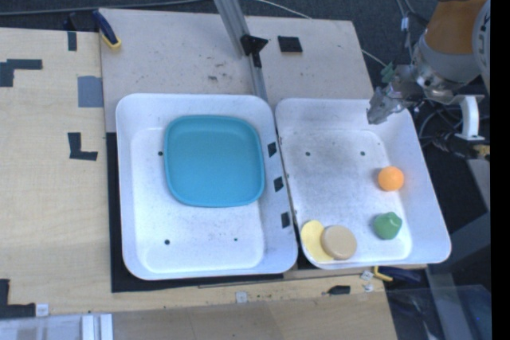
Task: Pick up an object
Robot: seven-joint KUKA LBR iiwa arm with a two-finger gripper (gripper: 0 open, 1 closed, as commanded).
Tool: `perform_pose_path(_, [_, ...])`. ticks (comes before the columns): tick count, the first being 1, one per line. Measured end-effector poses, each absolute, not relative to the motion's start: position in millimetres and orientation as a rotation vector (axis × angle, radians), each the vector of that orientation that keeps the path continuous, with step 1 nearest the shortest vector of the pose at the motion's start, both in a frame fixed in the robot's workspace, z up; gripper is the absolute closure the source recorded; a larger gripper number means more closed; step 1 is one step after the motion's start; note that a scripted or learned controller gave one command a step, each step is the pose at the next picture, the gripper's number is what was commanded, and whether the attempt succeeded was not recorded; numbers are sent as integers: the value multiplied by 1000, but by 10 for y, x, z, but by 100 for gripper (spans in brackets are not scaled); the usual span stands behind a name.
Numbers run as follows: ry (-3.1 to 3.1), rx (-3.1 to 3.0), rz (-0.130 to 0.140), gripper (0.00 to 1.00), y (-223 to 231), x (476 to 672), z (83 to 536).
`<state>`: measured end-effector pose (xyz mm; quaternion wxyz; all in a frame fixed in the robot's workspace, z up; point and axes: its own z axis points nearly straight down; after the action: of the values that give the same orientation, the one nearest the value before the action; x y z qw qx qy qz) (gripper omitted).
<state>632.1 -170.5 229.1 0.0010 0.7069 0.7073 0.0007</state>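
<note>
A pale wooden table (48, 195) carries two shallow white plastic bins side by side. The left bin (135, 195) holds a square turquoise plate (213, 160). In the right bin (335, 163), an orange ball (390, 179) lies toward four o'clock from centre, a green rounded object (387, 226) toward five o'clock, and a tan disc (339, 242) overlapping a yellow piece (311, 239) near six o'clock. The grey end effector (381, 109) sits above the bin's two o'clock corner, well apart from these; its grip state cannot be told.
</note>
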Motion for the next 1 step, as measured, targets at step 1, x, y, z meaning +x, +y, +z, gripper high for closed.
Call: perform_pose_path(1, [2225, 2219, 1, 100, -1308, 6119, 2291])
